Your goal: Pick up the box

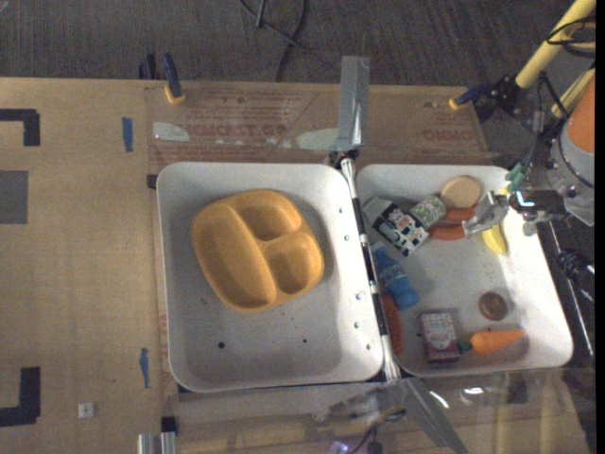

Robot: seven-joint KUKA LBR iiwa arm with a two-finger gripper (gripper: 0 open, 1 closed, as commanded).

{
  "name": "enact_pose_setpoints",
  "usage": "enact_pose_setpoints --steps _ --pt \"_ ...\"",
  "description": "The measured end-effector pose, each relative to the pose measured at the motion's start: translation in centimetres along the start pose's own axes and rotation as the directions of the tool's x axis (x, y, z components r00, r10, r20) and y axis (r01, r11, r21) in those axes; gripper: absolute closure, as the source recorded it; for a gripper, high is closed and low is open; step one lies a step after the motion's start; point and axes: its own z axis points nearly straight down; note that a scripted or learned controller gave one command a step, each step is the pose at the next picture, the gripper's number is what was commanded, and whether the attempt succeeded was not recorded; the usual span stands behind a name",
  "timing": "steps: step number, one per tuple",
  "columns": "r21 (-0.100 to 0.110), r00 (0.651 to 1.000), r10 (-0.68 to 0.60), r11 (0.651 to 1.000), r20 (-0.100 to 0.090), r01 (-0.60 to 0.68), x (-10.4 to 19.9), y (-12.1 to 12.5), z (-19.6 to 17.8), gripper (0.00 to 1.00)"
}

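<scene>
The gripper (492, 214) is hovering at the upper right of the frame, over the top part of the right-hand bin (544, 282), with its pale fingers reaching in from the right just beside a yellow banana-like piece (495, 241) — whether those fingers are apart or together cannot be told at this size, and nothing is showing between them. The box (440, 336), a small carton with a pink and white printed face, is lying flat near the lower edge of that bin, well apart from the gripper, with an orange carrot (496, 340) just beside it on the right and a brown round disc (492, 305) above the carrot. To do this step well, the arm is needing to travel down the frame, centre over the box, and turn the fingers so they are closing across its narrower sides, clear of the carrot. The yellow divided tray (257, 249) in the left bin (180, 272) is playing no part.
</scene>
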Motion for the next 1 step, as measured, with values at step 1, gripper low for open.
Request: enact_pose_setpoints --steps 1 --pt "0.001 0.993 -0.12 0.993 -0.001 0.12 0.69 -3.88 11.25 0.0"
